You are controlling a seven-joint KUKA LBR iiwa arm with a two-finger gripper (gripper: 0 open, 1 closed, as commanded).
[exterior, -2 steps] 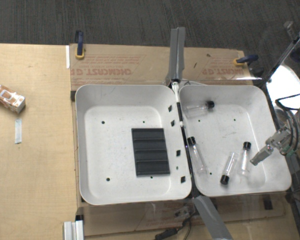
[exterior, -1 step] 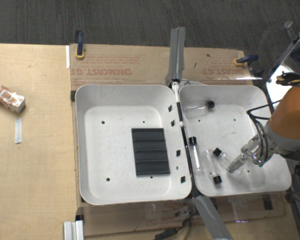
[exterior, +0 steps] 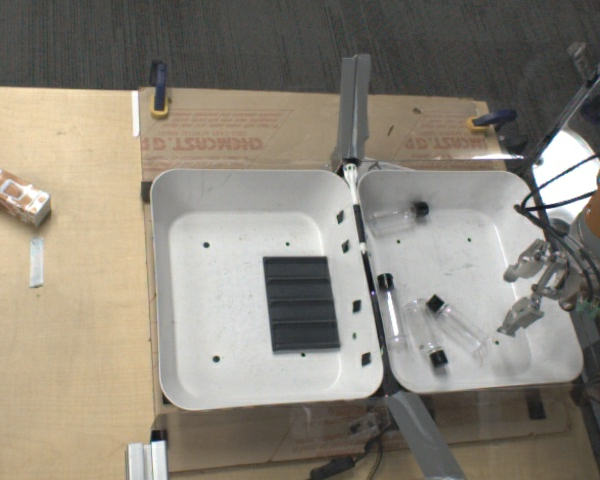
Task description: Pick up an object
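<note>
Over the right bin: silver two-finger gripper (exterior: pixel 525 288), jaws spread apart, grasping nothing
Right shallow white bin (exterior: pixel 480 193): several clear plastic vials with black caps (exterior: pixel 435 318), lying left of the gripper, apart from it
Left shallow white bin (exterior: pixel 180 268): flat black ribbed rectangular block (exterior: pixel 301 304), well apart from the gripper

Claw (exterior: pixel 526 290) hangs at right, fingers spread apart.

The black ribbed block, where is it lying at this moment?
The black ribbed block lies flat in the left bin, right of its middle, near the divider shared with the right bin.
</note>
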